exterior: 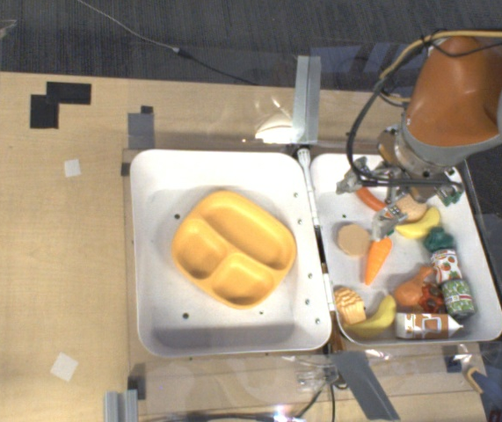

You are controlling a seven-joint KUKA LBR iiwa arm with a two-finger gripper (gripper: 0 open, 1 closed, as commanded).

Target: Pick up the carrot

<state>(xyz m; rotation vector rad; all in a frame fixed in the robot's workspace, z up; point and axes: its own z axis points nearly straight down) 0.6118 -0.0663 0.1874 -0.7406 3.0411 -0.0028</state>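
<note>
Reaching in from the right, the arm (461, 86) is hanging over the far part of the right bin (488, 323), its orange band bulking above the wrist. The gripper (389, 222) is pointing down just above the carrot's (375, 258) green top, and whether it is wide or narrow cannot be told from this angle. The carrot is lying in the middle of the right bin, thick end far, tip pointing near, and nothing is showing it as lifted. A tan disc (352, 239) is sitting just left of it, and a banana (418, 227) is lying just right of the gripper, with a green piece (438, 239) beside that. Along the near side of the bin a second banana (375, 316), a carton (426, 325) and a small can (451, 281) are crowding together. The left bin (154, 315) is holding a yellow divided tray (233, 247), tilted askew near its middle.
</note>
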